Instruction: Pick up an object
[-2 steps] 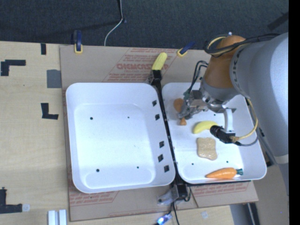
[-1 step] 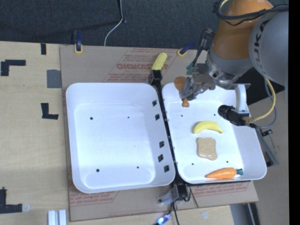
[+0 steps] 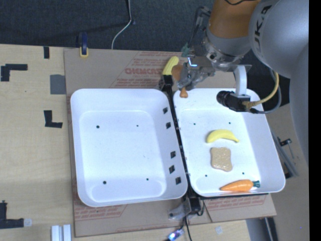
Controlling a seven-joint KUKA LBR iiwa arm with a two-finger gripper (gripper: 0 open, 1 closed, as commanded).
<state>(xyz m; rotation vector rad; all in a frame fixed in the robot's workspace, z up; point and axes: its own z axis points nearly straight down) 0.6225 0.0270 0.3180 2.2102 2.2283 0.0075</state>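
On the left of the bench, a shallow white bin (image 3: 120,97), lying on a cardboard sheet (image 3: 140,72). Just to its right, edge to edge along a row of black clips, a second white bin (image 3: 266,149). Above that second bin's far left corner, the gripper (image 3: 186,82), hanging from the grey arm with its orange band (image 3: 230,9); cannot tell whether open or closed, the tip too small and cluttered to read. Directly under the gripper, a small brown piece (image 3: 183,92), over the bin's rim; whether gripped or merely beside it, cannot tell. Just left of the gripper, a yellow shape (image 3: 171,64), unclear what. Farther right and nearer, on the second bin's floor, a yellow banana (image 3: 222,136); close below it but apart, a tan bread slice (image 3: 220,158); nearest the front rim, an orange carrot (image 3: 236,186) lying on its side, green end to the right.
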